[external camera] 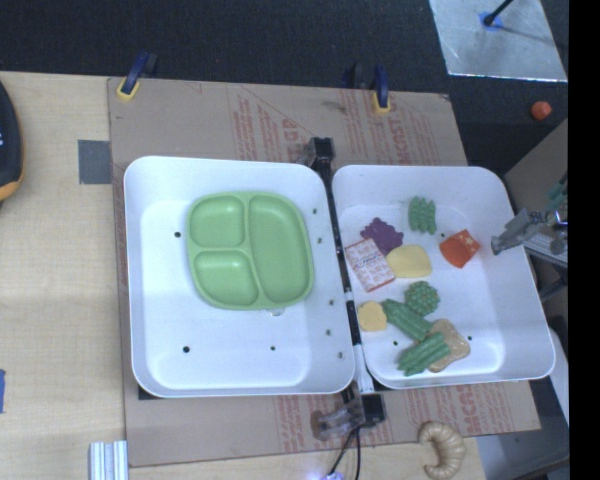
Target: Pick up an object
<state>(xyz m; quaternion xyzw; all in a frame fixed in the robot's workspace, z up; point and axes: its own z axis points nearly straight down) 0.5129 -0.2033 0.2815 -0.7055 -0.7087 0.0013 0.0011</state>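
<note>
Nearest the camera, at the bottom edge of the frame, a tan curled croissant-shaped toy (443, 448) lies on the brown cardboard sheet (280, 118), just below the right white plastic bin (525, 308); beside it a black clamp with cables (345, 418) sits where the two bins meet. That right bin holds the small toys: a red block (459, 248) in its upper right part; a dark green bumpy piece (422, 214) above and left of it; a purple grape-like cluster (382, 233); a pale yellow rounded piece (409, 261); a pink-and-white printed card (367, 265) near the bin's left wall; a small yellow lump (372, 316); several green vegetable shapes (416, 336) crowding a tan flat biscuit-like piece (448, 342) at the lower middle. The left white bin (160, 358) carries a light green three-compartment plate (250, 250) (upright, centred high). At the right edge of the frame the grey gripper (511, 236) hovers over the right bin's rim, near the red block but apart from it; whether it is closed or spread I cannot tell, and nothing visible sits in it.
</note>
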